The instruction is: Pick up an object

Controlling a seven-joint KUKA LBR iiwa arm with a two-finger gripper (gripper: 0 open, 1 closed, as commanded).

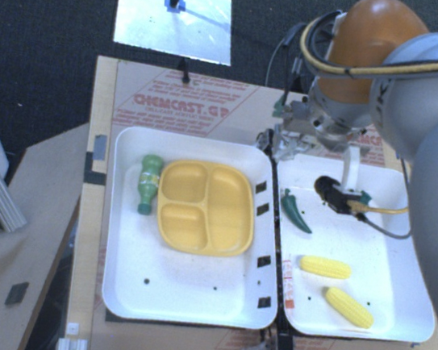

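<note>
My gripper [282,145] hangs over the far left corner of the right bin [409,264], close to the divider between the bins. Just in front of it, a dark green pepper [296,212] lies by that bin's left wall. Two yellow corn cobs rest nearer the front: one [325,267] lies level, the other [348,307] is slanted toward the front right. The left bin [119,269] holds a yellow divided plate [204,207] and, on the plate's left, a green bottle [148,183] lying flat.
The arm's grey body and orange band [370,38] cover the right bin's far right side. A reddish printed board [189,104] lies under the bins. A shiny square sheet [177,9] sits behind the bench.
</note>
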